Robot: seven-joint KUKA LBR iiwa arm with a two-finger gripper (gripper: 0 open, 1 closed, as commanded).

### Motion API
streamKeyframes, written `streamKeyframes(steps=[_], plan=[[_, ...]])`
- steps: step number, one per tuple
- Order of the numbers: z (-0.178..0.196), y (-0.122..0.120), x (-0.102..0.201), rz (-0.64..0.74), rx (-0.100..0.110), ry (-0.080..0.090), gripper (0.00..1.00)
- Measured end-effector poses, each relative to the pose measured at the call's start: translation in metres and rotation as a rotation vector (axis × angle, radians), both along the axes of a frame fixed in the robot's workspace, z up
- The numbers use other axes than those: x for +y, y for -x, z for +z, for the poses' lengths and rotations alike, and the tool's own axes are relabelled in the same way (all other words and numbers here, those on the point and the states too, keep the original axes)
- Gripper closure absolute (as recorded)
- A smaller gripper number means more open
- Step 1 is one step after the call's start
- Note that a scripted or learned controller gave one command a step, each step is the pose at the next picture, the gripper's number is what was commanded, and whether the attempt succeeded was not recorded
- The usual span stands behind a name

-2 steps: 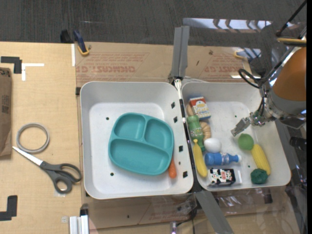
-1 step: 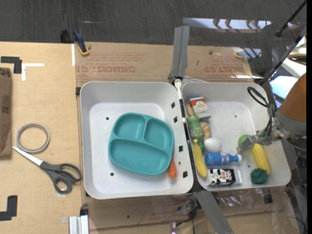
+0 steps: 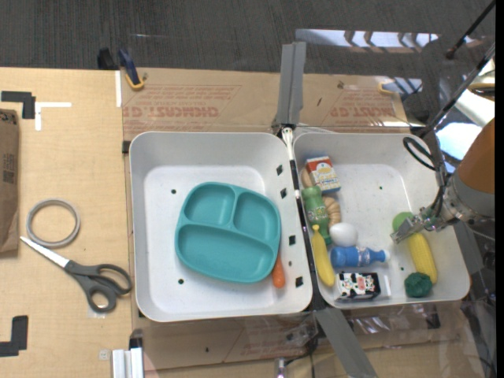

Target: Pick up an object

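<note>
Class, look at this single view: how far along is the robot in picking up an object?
Done: the gripper has reached into the right bin, low beside the corn cob and a green item. In hand: nothing visibly lifted; every toy lies in the bin. Left: grasp one and raise it.

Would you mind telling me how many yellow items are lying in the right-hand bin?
2. A banana lies along the bin's left wall, beside the blue bottle. A corn cob lies near the right wall, just below the gripper. Others may be hidden under the pile.
</note>
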State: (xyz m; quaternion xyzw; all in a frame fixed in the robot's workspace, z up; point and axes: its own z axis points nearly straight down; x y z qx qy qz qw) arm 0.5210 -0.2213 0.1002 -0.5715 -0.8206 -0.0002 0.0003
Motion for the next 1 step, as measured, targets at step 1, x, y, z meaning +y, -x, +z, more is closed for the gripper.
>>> streamKeyframes(steps=[1], plan=[[0.1013,-0.0129,0.0527,-0.166,-0.001,0.002,1.00]])
